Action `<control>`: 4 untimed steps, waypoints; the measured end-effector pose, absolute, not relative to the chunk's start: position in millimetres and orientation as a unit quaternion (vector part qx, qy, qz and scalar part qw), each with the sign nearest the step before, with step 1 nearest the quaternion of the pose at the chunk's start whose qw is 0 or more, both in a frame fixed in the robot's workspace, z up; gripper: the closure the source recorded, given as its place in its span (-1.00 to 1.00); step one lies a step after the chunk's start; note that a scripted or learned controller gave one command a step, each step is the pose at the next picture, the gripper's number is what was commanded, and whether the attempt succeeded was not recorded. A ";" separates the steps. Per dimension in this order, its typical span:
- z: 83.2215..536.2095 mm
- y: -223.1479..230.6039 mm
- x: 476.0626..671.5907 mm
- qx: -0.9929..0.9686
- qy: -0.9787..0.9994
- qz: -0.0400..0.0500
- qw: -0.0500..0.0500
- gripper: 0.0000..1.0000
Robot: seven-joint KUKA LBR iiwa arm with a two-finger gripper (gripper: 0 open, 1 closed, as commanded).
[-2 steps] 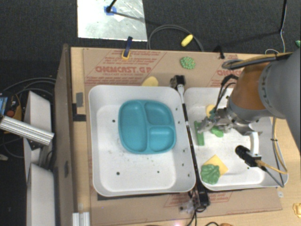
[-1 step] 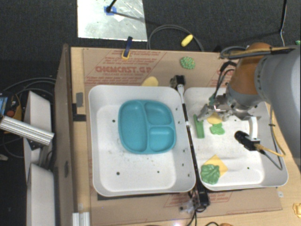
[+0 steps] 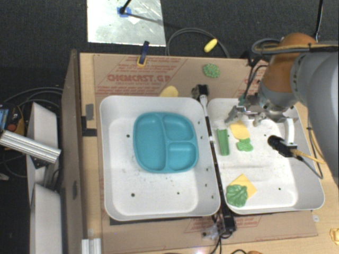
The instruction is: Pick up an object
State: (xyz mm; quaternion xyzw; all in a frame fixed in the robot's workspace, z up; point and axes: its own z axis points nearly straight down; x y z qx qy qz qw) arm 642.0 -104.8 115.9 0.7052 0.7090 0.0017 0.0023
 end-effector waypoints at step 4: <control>112.3 -100.9 617.6 0.707 0.707 0.001 0.001 -1.00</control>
